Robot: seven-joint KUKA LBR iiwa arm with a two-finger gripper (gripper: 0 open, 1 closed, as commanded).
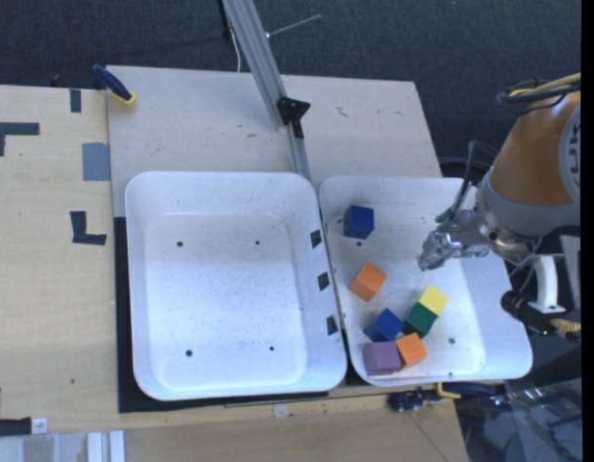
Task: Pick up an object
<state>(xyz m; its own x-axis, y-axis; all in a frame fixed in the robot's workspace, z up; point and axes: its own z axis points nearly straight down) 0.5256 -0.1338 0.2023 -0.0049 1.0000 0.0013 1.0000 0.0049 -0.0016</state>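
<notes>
1. A pale wooden surface (46,287) carries both white bins, with dark carpet (422,27) beyond its far edge.
2. The left bin (142,258) has a speckled floor.
3. The right bin (489,345) touches it along their shared wall.
4. A grey metal rail (253,41) slants down toward the bins, with a black clamp (293,111) on it.
5. Dark tape pieces (82,227) lie on the surface at left.
6. A blue and yellow tool (114,85) rests near the far left corner.

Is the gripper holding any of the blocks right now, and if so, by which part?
Nothing is held. The gripper hangs over the right bin, apart from the blocks, nearest the yellow block.
</notes>
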